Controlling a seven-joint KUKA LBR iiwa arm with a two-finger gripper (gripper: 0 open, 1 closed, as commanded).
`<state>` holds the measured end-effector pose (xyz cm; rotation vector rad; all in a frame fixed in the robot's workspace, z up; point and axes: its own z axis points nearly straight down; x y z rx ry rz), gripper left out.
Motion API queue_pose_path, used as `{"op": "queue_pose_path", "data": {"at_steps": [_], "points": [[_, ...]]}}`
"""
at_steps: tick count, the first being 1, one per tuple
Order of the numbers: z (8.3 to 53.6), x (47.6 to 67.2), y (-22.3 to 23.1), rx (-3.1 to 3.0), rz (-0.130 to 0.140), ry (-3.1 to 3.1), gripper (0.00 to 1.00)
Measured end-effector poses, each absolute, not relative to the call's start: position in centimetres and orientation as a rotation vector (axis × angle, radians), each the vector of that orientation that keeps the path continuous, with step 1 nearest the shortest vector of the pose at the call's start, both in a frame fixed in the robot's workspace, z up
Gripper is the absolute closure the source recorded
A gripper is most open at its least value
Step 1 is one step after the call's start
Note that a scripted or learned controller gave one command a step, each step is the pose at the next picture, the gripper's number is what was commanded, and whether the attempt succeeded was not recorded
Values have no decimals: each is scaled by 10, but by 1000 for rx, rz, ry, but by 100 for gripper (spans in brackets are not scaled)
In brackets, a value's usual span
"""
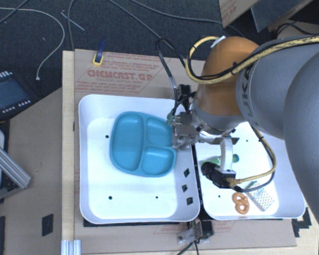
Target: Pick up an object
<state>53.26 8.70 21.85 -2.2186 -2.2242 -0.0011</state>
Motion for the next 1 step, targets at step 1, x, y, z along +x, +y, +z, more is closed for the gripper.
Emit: {"op": "queue_pose_path", "data": {"at_steps": [1], "points": [[219,532,86,-2220,-1,-2222,0]]}}
